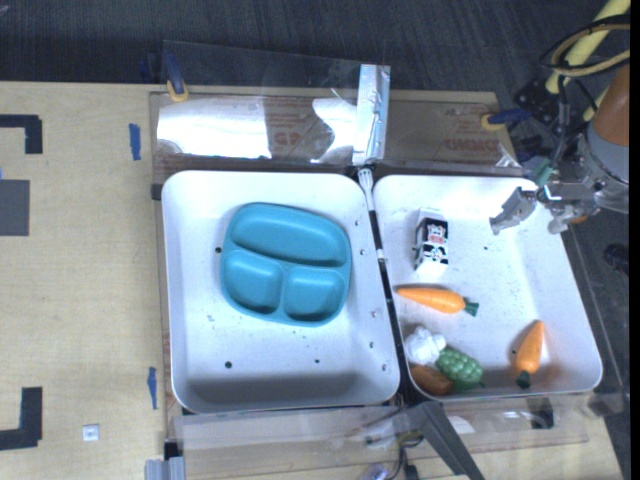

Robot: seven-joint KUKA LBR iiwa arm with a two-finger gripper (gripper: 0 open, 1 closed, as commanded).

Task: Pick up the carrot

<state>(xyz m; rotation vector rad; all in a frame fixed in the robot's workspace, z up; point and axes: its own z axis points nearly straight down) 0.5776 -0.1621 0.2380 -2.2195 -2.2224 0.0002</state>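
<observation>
Camera view, looking down at a slant on both bins. Gripper [533,211] up at the far right corner of the right bin [500,268], reaching in from the right edge. Two fingers [508,211] spread wide, nothing between them, hanging over bare white floor.

Carrot [432,299] lying flat on the floor of the right bin, below and to the left of the fingers, well apart from them. Long orange cone, smooth, lying roughly crosswise, pointed tip toward the bin divider, small dark green stub at the end nearer the fingers' side. Not touched by anything.

Second carrot [529,348] almost straight below the fingers, near the bin's near-right corner. Shorter, same orange, standing more lengthwise, green stub at its lower end. Also well apart from the fingers.

Small black-and-white carton [432,242] left of the fingers, just above the long carrot, apart from it.

Cluster at the near-left corner of the right bin, far below-left of the fingers: white lumpy piece [424,346], green bumpy piece [461,367], brownish-orange piece [431,377] under them, all touching or nearly so.

Left bin [190,268], far left of the fingers: blue divided plate [286,262], three compartments.
</observation>
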